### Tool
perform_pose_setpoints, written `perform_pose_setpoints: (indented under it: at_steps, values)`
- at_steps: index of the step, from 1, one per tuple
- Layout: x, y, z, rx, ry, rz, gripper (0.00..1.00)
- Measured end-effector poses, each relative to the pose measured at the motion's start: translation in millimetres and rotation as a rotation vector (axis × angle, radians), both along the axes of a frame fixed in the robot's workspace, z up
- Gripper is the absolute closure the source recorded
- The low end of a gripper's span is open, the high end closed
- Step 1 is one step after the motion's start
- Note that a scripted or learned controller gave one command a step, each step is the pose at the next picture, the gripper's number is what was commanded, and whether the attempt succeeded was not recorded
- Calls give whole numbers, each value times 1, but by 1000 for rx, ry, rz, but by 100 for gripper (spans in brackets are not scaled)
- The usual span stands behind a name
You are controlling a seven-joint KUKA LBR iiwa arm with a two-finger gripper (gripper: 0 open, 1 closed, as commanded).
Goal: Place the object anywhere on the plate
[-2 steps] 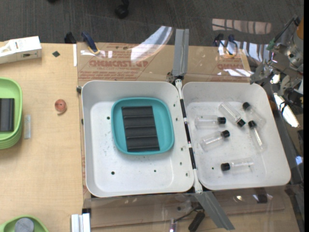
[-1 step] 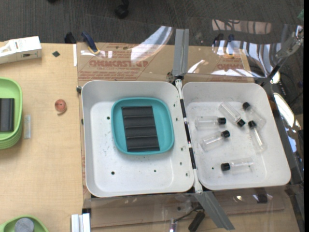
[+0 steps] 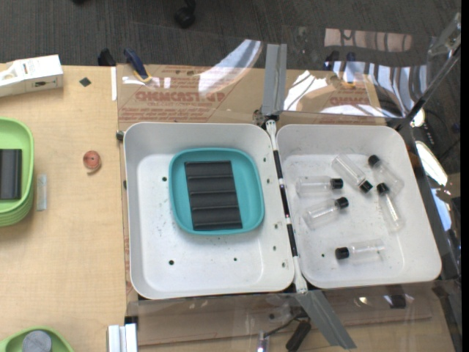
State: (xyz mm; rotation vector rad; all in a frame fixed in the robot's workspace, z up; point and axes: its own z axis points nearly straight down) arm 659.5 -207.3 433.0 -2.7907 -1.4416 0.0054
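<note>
Five small clear vials with black caps (image 3: 338, 204) are scattered across the right bin (image 3: 410, 270), and a teal plate (image 3: 253, 196) bearing a dark ribbed insert (image 3: 212, 193) is set in the left bin (image 3: 146, 270). Nothing is yet placed on the plate. The state of the tool cannot be told. A grasp could easily be spoiled: the vials are round and probably roll or slip aside when nudged, and two near the far corner lie close together. Their transparent bodies are hard to separate from the white floor, and glare obscures the bin's right edge.
</note>
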Motion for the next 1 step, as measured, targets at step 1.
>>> perform_pose_setpoints:
  at_steps: [1]
  values:
    - [0,-5,7,0,0,-155,0]
